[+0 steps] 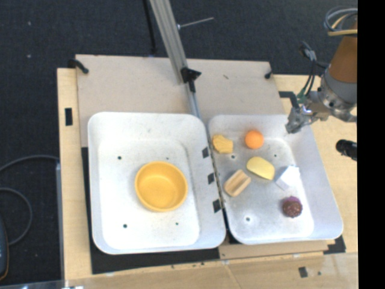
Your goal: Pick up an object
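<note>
Hovering over the right bin's far right edge, the gripper (pixel 295 123) held nothing that I could see; couldn't tell its finger state.

Wooden bench (pixel 69 161) sat on dark carpet (pixel 36 29). Right bin (pixel 325 215) had an orange ball (pixel 254 139), yellow pieces, and a dark red berry (pixel 292 207); left bin (pixel 108 137) had a yellow bowl (pixel 160 186).

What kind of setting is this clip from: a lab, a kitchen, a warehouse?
Most likely a robotics lab bench set up for grasping trials: two shallow white bins side by side, toy food such as an orange ball and a yellow bowl, and the gripper nearby.
</note>
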Robot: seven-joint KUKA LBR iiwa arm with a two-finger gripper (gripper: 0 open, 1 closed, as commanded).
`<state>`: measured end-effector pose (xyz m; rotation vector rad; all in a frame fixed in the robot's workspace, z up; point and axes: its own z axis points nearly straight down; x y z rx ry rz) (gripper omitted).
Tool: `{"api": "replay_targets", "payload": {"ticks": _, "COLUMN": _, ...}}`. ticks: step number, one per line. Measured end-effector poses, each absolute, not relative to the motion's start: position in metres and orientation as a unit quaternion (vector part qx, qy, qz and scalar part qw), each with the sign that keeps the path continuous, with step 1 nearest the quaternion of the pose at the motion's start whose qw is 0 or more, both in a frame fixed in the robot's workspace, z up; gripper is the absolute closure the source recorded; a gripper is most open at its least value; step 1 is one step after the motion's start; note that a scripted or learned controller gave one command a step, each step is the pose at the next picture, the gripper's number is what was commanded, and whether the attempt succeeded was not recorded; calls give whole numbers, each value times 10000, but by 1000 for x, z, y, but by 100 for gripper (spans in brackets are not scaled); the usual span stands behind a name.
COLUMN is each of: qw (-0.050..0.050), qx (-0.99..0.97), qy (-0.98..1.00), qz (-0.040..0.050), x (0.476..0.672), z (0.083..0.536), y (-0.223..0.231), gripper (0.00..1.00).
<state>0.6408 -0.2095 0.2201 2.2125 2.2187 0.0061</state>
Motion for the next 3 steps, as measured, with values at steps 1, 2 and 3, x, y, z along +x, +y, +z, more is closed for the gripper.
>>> {"api": "replay_targets", "payload": {"ticks": 1, "qw": 12, "qx": 7058, "qy": 7084, "qz": 4, "x": 641, "z": 239, "y": -211, "gripper": 100}}
{"api": "replay_targets", "payload": {"ticks": 2, "qw": 15, "qx": 7063, "qy": 7079, "qz": 5, "x": 657, "z": 242, "y": -166, "gripper": 100}}
{"api": "replay_targets", "payload": {"ticks": 3, "qw": -2, "qx": 7045, "qy": 7097, "qz": 8, "x": 662, "z": 244, "y": -104, "gripper": 100}}
